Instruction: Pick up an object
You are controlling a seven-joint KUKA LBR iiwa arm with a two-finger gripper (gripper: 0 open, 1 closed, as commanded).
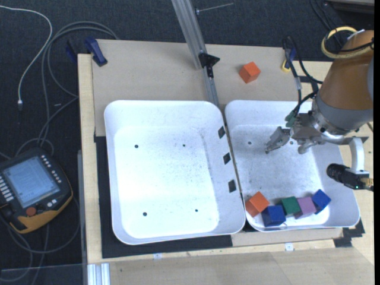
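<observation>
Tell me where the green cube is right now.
The green cube lies in the right bin along its near wall, in a row of cubes between the dark blue cube and the pink cube.

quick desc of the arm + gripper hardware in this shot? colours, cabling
The arm shows a broad orange band above a grey wrist section. The gripper is grey metal with two slim fingers. Thin dark cables run along the wrist, a yellow cable loops near the top, and a white bracket carries a black cylindrical unit.
</observation>
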